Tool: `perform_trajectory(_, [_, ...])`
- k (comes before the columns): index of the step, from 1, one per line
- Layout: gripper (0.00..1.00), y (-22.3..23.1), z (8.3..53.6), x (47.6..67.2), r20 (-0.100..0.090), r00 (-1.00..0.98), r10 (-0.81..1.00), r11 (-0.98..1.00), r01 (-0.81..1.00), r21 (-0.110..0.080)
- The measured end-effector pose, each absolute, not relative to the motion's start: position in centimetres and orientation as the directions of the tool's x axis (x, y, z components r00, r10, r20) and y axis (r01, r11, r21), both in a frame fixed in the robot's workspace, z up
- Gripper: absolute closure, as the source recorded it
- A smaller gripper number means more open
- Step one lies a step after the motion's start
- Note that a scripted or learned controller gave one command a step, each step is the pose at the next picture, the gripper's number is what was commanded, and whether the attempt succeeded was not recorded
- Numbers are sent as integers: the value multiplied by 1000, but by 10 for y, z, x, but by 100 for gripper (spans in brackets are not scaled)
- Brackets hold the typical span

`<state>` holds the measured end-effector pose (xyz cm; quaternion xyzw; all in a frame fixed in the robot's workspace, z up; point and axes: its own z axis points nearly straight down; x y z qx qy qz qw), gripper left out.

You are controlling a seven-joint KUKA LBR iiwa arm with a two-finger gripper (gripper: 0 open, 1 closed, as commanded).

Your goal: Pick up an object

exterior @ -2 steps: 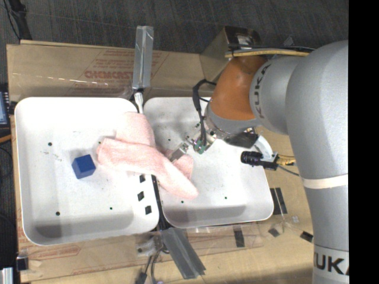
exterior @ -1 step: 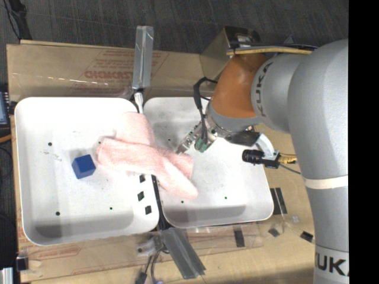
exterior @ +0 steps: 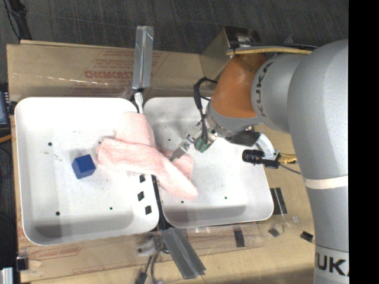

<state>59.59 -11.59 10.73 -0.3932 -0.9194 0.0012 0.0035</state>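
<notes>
Cardboard lay under both bins; your gripper (exterior: pixel 185 147) hovered narrow at the pink towel's (exterior: pixel 145 152) edge, gripping nothing; blue cube (exterior: pixel 84 165) untouched.

Red printed letters run along the flat cardboard sheet (exterior: pixel 77 70) at the far side, behind the left bin — too faint to read with certainty. On the grey arm (exterior: pixel 323 158), at the near right corner, dark letters "UK" show — part of the brand name.
</notes>
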Motion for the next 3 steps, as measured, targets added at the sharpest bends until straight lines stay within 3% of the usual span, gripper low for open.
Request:
perform_trajectory(1, [0,-102,104,593,7,-749,663,749,663,-5])
perform_trajectory(2, [100,-102,112,593,11,-750,661,750,661,-7])
perform_trajectory(3, [0,-102,112,594,11,-750,661,750,661,-7])
